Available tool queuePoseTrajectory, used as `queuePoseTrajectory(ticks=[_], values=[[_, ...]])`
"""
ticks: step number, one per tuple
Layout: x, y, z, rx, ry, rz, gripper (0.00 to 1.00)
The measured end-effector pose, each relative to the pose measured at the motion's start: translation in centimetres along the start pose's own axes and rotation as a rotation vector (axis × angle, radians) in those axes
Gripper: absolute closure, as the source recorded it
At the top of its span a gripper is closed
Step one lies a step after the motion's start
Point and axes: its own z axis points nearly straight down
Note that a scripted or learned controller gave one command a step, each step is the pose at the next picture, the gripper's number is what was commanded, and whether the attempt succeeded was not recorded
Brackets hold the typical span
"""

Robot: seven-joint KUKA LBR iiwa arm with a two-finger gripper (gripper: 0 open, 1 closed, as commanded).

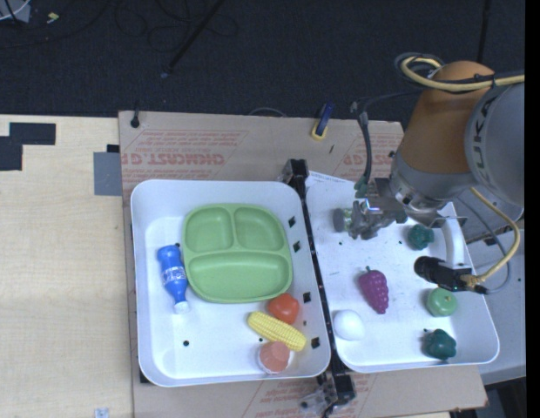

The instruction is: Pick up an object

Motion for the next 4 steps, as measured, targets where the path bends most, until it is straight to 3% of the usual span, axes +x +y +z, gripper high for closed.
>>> queuePoseTrajectory(ticks=[1, 2, 3, 4], values=[[4.9, -0.9, -0.2, 0.0, 0.0, -0.001, 1.0], [10.7, 0.5, 0.0, -0.003, -0.001, -0.001, 1.0], [12.3, -0.4, -1.7, -0.003, -0.001, 0.0, 1.0], [12.7, 0.2, 0.2, 0.0, -0.003, -0.002, 1.0]])
